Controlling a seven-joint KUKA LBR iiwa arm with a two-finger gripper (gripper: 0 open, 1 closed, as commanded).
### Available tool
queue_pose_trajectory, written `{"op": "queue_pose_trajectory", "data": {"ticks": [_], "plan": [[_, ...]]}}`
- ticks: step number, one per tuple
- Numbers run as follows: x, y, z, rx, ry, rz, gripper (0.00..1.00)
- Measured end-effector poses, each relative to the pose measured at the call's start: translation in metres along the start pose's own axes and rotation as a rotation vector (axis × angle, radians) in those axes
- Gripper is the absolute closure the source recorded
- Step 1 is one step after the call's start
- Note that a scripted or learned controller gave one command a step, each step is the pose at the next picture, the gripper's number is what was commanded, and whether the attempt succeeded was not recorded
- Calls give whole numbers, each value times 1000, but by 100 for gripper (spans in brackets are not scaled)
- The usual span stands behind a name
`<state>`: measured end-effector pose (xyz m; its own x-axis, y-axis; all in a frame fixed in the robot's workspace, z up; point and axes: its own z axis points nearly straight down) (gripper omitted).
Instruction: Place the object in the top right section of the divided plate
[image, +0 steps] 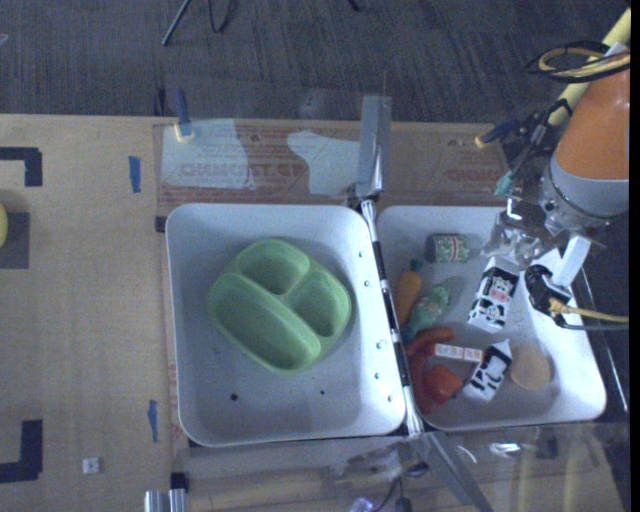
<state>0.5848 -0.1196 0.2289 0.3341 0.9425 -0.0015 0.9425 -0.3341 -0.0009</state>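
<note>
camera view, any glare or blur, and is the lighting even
Camera view: dim, bluish light; pale glare on the clear sheet behind the bins; soft focus blurs the toys in the right bin; the green divided plate reads clearly, with soft shadows in its sections.

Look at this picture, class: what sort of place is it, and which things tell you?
Probably a robotics lab test bench. A grey and orange robot arm reaches over two white bins; one bin holds a green divided plate, the other toy food such as a carrot.
</note>
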Motion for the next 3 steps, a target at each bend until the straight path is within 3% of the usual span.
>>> {"op": "queue_pose_trajectory", "data": {"ticks": [1,2,3], "plan": [[78,-22,-3,1,1,15,100],[157,-60,10,4,1,82,100],[136,-75,-3,3,1,-143,100]]}}
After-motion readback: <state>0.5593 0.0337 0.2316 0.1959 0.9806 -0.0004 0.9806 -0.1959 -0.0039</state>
